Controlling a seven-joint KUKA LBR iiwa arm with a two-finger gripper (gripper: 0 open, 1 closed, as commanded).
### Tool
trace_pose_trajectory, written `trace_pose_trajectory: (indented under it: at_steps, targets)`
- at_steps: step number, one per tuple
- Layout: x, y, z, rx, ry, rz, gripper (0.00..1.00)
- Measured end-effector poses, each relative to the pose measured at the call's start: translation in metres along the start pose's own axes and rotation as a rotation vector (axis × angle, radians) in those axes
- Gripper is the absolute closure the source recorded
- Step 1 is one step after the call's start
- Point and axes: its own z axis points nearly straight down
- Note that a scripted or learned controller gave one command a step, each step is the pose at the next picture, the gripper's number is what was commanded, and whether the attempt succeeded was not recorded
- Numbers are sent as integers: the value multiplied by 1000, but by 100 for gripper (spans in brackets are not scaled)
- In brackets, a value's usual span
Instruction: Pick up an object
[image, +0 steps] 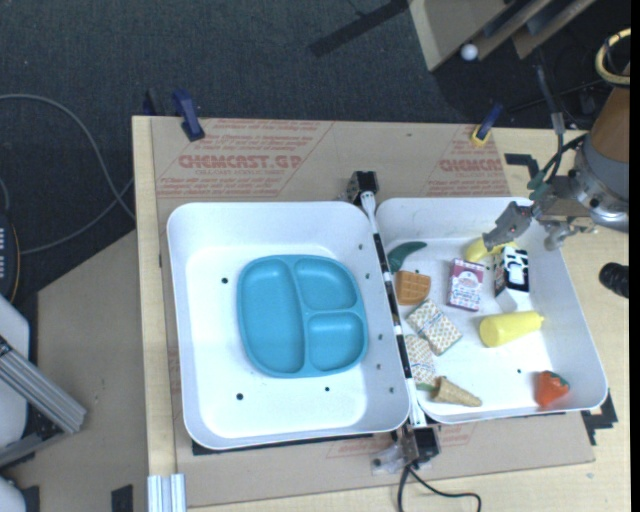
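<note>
My gripper (530, 228) hangs over the back of the right bin (580, 340), its two grey fingers spread open with nothing between them. Just below it lie a black-and-white carton (515, 270) and a small yellow piece (478, 250). Further into the bin are a pink box (466, 284), a yellow cylinder (510, 327), a green piece (405, 252), an orange waffle (412, 287), two checked crackers (435, 328), an ice-cream cone (455, 392) and a red fruit (550, 388).
The left bin (200, 260) holds a blue divided plate (300, 313). A black hinge strip (385, 290) runs between the bins. Blue clamps (187, 115) grip the cardboard base at the back. The arm (605, 170) enters from the upper right.
</note>
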Motion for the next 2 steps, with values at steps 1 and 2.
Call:
trace_pose_trajectory:
  at_steps: [1,2]
  targets:
    - [-3,4,148,-3,-1,0,0]
    - [13,-38,171,-12,-2,1,0]
